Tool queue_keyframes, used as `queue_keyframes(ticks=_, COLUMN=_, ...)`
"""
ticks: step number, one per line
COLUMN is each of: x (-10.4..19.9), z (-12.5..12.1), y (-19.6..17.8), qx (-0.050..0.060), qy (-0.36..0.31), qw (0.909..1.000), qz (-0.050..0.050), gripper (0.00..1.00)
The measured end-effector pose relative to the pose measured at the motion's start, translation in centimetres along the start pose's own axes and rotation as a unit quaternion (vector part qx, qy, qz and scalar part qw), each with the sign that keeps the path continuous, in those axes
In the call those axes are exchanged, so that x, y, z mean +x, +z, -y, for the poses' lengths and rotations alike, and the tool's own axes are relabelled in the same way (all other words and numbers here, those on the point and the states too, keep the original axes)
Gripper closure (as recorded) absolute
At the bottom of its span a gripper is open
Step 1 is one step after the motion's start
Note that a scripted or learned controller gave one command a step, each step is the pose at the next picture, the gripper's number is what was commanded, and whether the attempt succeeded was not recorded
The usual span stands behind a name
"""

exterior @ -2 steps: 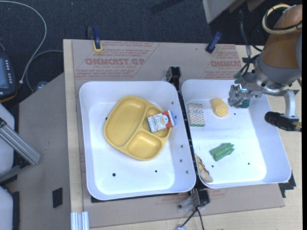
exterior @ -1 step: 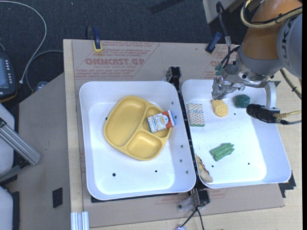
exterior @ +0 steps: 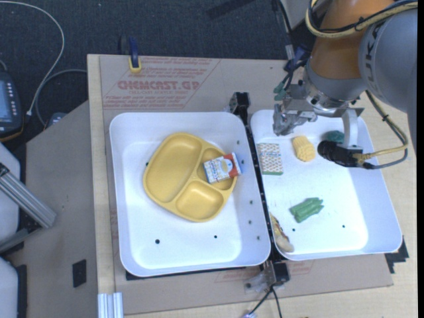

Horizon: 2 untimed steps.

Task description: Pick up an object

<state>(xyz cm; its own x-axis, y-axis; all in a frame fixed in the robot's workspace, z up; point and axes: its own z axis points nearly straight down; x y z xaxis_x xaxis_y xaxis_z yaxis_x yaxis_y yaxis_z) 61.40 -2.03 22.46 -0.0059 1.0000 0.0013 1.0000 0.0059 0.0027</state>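
Above the far end of the right bin [exterior: 377, 211], the gripper [exterior: 286, 123] hung from the grey arm [exterior: 391, 52] below its orange band [exterior: 344, 35]; whether its jaws were spread or pressed together could not be told, and nothing showed between them. Just beside it on the bin floor lay a yellow corn cob [exterior: 303, 148], with a patterned, checked sponge-like block [exterior: 269, 158] near the bin's left wall. Nearer the middle lay a bunch of green beans [exterior: 307, 208], and a banana-like piece [exterior: 281, 234] rested in the near left corner. A teal object [exterior: 333, 137] sat partly hidden behind a black cable fitting. Across the divider, the left bin [exterior: 132, 237] held a yellow divided plate [exterior: 179, 177], with a small juice carton [exterior: 220, 168] lying on its right side.
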Motion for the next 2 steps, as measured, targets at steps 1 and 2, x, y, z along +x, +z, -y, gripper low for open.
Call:
queue_keyframes(ticks=1, x=5.8, z=-1.8, y=0.6, qx=0.000, qy=0.000, qw=1.0000, qz=0.000, gripper=1.00)
queue_keyframes(ticks=2, x=10.4, z=-2.6, y=-0.4, qx=0.000, qy=0.000, qw=1.0000, qz=0.000, gripper=1.00)
